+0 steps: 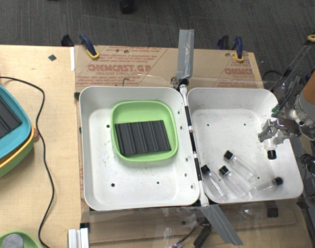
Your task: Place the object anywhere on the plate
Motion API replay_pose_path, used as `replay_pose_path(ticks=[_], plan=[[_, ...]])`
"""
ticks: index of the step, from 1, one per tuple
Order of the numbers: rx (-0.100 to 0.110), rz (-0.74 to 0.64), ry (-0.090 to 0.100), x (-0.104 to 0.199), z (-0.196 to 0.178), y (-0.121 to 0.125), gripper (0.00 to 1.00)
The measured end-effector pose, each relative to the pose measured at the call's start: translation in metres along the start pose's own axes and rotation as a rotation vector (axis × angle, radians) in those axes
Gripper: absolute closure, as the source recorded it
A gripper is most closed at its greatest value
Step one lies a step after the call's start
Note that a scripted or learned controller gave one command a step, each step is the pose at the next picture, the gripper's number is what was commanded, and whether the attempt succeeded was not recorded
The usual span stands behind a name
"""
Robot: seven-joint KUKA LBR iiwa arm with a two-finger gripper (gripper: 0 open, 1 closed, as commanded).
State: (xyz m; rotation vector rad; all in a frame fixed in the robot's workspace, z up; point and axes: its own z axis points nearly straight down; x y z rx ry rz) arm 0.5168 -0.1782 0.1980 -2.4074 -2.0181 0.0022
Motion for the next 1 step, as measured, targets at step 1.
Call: replay_pose_path(ticks=[1], plan=[[0.000, 0.000, 0.000, 0.0000, 0.0000, 0.0000, 0.00]])
